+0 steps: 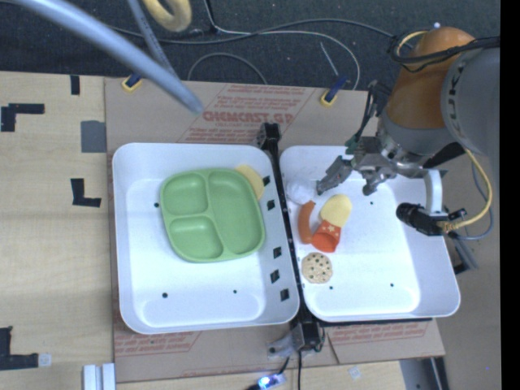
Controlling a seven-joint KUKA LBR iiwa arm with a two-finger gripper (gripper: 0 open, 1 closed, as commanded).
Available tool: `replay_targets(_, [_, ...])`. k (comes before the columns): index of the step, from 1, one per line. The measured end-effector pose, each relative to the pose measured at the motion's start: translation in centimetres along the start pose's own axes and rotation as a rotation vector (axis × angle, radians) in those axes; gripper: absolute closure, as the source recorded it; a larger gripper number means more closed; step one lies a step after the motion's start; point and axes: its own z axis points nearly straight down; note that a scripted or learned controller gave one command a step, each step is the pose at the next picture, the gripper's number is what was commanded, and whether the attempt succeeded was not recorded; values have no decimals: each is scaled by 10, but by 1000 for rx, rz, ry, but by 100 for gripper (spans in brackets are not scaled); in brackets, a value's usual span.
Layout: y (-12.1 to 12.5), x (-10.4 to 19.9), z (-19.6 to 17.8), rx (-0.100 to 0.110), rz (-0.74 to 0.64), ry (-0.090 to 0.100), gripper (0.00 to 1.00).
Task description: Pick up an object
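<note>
In the right bin (406, 291) lie an orange carrot-like piece (305, 220), a yellow rounded piece (335, 209), a red piece (326, 237) under it and a round cookie (317, 268). My gripper (351, 179) hovers over the upper left part of that bin, just above the yellow piece. Its two dark fingers (329, 177) are spread apart and nothing sits between them. A pale clear object (297, 191) lies by the bin's left wall.
The left bin (138, 242) holds a green divided plate (213, 214) with a yellow object (253, 178) at its upper right edge. A black divider (280, 218) runs between the bins. Cables loop across the dark back of the bench.
</note>
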Motion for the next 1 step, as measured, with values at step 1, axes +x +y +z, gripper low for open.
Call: replay_targets(1, [3,0,-8,-14,-3,-1,0])
